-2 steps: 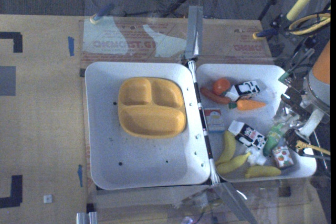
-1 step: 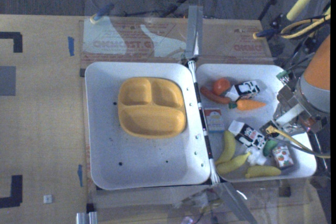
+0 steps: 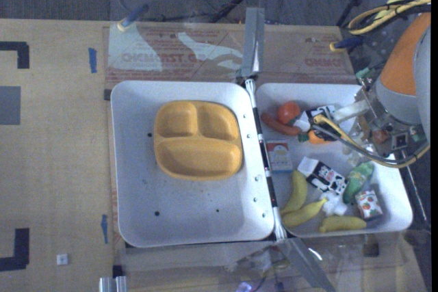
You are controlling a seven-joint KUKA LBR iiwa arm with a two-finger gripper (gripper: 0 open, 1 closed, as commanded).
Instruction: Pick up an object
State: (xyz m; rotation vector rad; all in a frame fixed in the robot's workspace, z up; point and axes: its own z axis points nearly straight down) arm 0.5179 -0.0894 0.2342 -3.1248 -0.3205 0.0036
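Heaped in the right bin (image 3: 404,208): three bananas (image 3: 298,189) along the near rim, one upright, one slanting at (image 3: 305,213), one lying flat at (image 3: 342,223). Just beside them, toward three o'clock, a green bottle (image 3: 358,178) and a small red-and-white carton (image 3: 369,203). At the heap's middle, a black-and-white packet (image 3: 324,177); toward nine o'clock of that, a small box (image 3: 279,155) against the dividing wall. At twelve o'clock, a red tomato (image 3: 289,111) touching a red sausage-shaped piece (image 3: 279,125), with a bit of orange (image 3: 317,137) near.

Hanging over the bin's three-o'clock side, the grey arm (image 3: 405,89) with its orange band; claw (image 3: 332,121) low among cables, over the far end of the heap, nothing seen gripped; spread or clenched, cannot tell.

In the left bin (image 3: 137,215), at nine o'clock of all this, a yellow divided tray (image 3: 198,139), flat, well apart from the walls. Beneath both, the tan counter (image 3: 55,147).
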